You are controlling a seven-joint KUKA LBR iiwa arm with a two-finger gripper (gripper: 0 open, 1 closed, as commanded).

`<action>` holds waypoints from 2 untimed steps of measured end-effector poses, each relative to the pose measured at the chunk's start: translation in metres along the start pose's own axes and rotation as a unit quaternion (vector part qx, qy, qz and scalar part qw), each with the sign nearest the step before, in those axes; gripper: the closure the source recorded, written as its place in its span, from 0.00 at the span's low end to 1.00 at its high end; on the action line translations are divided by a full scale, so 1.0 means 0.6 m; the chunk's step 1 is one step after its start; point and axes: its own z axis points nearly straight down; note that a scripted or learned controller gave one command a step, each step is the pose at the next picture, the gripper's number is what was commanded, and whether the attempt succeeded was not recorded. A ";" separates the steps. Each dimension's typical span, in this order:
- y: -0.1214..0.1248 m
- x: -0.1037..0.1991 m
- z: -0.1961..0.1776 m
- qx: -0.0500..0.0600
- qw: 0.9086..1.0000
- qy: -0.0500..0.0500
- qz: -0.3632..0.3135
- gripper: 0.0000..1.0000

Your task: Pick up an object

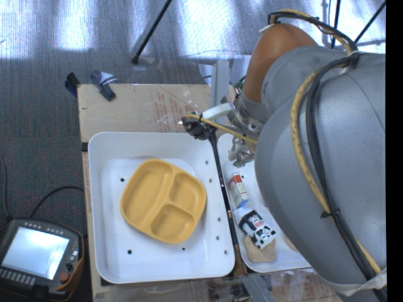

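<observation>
Arm body: grey casing, orange band, external cabling.

The arm (327,168) presents as large rounded grey shells with a smooth, slightly glossy finish, taking up much of the view's right side. Above the wrist sits a domed orange band (274,58), brownish in the shade. A yellow cable (308,162) runs down the grey casing alongside a black cable, both curving along the shell; further yellow and black cables loop over the top of the orange band. At the wrist, a paler metallic fitting (249,115) carries small dark parts and a white bracket. The gripper (240,154) is small, grey and metallic; finer detail is not discernible.
</observation>
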 end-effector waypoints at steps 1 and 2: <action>0.130 -0.047 -0.012 -0.002 0.999 -0.001 -0.048 1.00; 0.059 -0.042 -0.030 0.000 0.997 -0.001 -0.074 1.00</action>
